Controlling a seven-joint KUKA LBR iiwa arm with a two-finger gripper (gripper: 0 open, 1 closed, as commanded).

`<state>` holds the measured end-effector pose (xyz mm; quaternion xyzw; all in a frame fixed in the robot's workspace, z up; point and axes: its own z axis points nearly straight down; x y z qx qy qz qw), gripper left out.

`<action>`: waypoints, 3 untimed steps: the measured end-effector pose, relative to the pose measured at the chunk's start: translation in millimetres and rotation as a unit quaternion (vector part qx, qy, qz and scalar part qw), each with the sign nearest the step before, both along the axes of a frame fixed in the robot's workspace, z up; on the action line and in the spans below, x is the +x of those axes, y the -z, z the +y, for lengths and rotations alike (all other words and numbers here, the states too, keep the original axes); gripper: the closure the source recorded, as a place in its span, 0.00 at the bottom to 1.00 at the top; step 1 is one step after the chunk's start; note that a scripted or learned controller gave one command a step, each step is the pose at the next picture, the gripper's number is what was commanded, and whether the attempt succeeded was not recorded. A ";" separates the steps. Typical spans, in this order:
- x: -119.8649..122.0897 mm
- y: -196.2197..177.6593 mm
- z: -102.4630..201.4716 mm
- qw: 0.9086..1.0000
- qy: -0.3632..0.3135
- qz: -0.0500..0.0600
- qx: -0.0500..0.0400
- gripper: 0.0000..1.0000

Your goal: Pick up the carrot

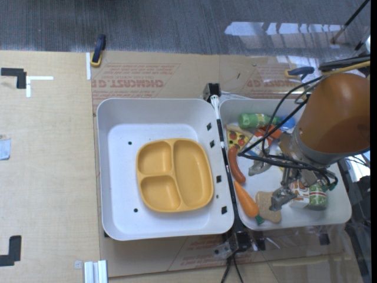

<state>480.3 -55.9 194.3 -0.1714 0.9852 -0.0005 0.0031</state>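
Observation:
The orange carrot (245,199) lies slanted along the left wall of the right bin (337,218), near its front corner, with its green end toward the front. My gripper (269,184) hangs low over the middle of that bin, just right of the carrot and apart from it. Its two metal fingers (258,169) stand open, with only bare bin floor between them. The arm's orange band and cables hide the bin's right part.
Beside the carrot are a red sausage (235,164), a pizza slice (238,139), a green bottle (254,120), a tan flat piece (269,214) and a can (314,197). In the left bin (112,175) lies a yellow divided plate (175,174).

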 end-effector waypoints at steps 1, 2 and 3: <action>12.1 1.4 4.9 0.992 -0.126 -0.001 -0.001 0.00; 7.2 2.1 30.5 0.992 -0.128 0.001 0.000 0.00; 26.9 2.2 28.6 0.985 -0.172 0.000 0.000 0.00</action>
